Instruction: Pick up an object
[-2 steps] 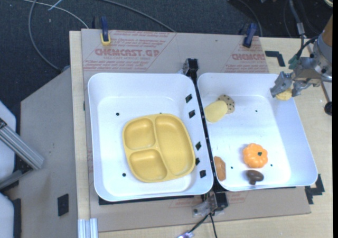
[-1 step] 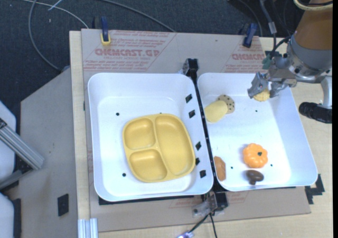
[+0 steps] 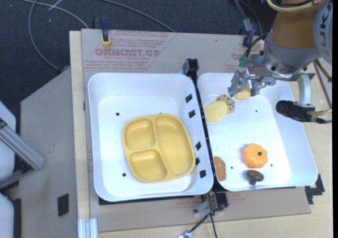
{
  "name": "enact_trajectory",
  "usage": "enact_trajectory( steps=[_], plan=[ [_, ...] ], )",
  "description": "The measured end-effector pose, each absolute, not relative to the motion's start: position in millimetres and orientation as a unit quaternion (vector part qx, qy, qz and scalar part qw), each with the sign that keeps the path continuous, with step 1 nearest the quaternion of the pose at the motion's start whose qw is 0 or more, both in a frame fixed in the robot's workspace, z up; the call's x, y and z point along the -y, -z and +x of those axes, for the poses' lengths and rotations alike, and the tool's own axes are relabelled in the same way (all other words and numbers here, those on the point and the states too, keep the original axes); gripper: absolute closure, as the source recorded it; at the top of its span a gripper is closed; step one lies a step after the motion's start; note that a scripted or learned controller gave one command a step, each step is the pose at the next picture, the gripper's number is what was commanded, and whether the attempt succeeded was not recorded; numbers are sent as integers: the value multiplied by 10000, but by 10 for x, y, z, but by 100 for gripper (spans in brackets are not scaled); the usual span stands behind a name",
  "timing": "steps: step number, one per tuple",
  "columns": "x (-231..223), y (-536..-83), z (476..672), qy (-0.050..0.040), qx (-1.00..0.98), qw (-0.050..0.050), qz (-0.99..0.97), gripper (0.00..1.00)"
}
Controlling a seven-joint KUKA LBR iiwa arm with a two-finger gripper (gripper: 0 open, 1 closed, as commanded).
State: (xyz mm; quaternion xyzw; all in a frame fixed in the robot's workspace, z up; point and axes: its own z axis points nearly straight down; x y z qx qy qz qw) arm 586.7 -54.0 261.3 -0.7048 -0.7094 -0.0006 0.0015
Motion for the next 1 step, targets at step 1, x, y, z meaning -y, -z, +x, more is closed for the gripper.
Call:
enact_trajectory(
  steps=[1],
  plan=[
    [2, -2438, 5986, -3, 7093, 22, -7049, 100]
  ],
)
